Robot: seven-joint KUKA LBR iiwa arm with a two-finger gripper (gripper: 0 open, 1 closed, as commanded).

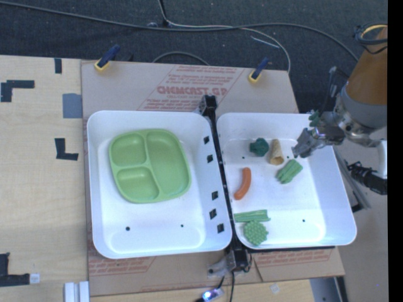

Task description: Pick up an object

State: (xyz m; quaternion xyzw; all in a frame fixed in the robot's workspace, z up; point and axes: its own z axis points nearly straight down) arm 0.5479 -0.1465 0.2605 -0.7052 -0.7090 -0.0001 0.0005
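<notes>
White plastic makes both bins slick, and that matters for what follows. The right bin (pixel 315 231) holds all the loose pieces: a dark green lump (pixel 259 146) and a tan cone (pixel 276 151) touching side by side at the far end, a ribbed green piece (pixel 289 171) just to their near right, an orange sausage (pixel 242 184) nearer the divider, and a flat green strip (pixel 252 216) with a round knobbly green piece (pixel 255 233) against the near wall. The left bin (pixel 101 187) carries a green divided plate (pixel 150 165).

The gripper (pixel 305 145) hangs over the far right part of the right bin, just right of the tan cone and just above the ribbed green piece. Whether it is parted or closed I cannot tell; the tip reads as one dark blur. Nothing visible sits in its grasp.

Judging from this, several things could spoil the pick. The ribbed piece, probably the closest target, lies tilted, so a descent slightly off its middle may only nudge it along the smooth floor. Going for the cone risks catching the dark green lump as well, since the two touch, and a squeeze on both could pop one free. The bin's right wall is also near, so a drift that way could strike the rim.
</notes>
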